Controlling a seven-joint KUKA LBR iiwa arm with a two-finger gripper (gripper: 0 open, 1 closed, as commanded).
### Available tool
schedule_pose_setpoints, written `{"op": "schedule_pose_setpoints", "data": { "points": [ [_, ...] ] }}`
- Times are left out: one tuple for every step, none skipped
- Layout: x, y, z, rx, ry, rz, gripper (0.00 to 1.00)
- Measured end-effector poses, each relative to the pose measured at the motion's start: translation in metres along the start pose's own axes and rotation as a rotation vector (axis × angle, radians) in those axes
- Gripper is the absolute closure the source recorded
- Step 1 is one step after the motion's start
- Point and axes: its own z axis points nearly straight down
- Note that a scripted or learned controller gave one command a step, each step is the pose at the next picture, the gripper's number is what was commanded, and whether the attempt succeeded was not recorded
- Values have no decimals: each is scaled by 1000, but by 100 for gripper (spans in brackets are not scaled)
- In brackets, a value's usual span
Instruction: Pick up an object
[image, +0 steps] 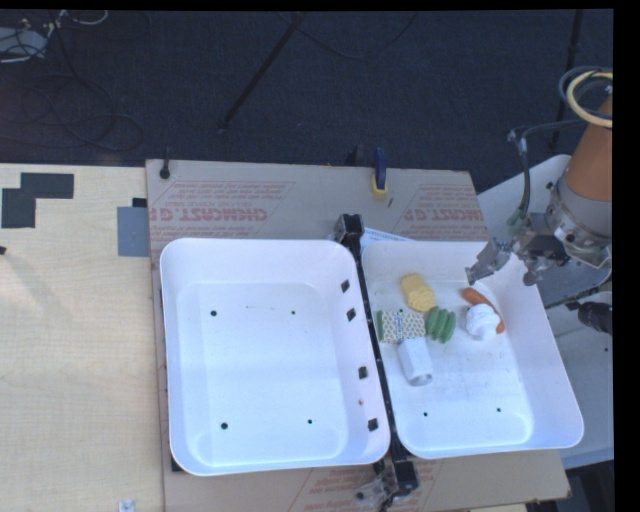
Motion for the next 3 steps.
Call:
{"op": "schedule_pose_setpoints", "data": {
  "points": [
    [-19,38,135,9,1,-2,0],
    [30,-11,166,-10,-4,2,0],
    [28,-9,153,-9,-1,5,100]
  ]
}}
